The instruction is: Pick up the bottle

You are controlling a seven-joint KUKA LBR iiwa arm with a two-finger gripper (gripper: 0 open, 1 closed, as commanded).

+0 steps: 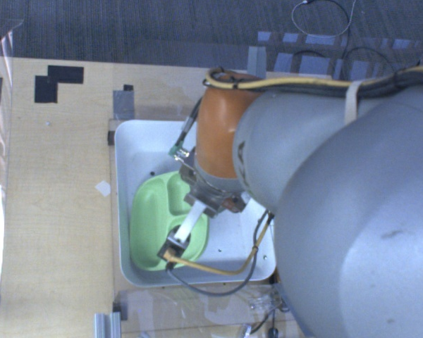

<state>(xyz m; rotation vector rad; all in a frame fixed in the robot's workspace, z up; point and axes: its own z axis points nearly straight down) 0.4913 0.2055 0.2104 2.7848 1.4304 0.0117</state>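
The bottle (151, 220), a pale green plastic thing lying flat, sits in the lower-left part of the white bin (149, 145), near the bin's left and bottom walls. Its right side is covered by wrist hardware. The gripper (210, 200) hangs over the bottle's upper-right portion, w/ the orange band (222, 136) above it and the grey arm (345, 217) reaching in from the right of the frame. Whether the gripper is clenched or released can't be told from this angle, nor whether it touches the plastic. The bin rests on the pale wood bench (56, 203), approx. centre frame.

The step in hand looks like the descent for the grasp. To do it well, the gripper should centre over a narrower section of the body, not the broad flat face, align its closing axis across the short width, come down vertical & stay clear of the left wall. Smooth plastic prob. slips, so a firm close and slow lift make sense.
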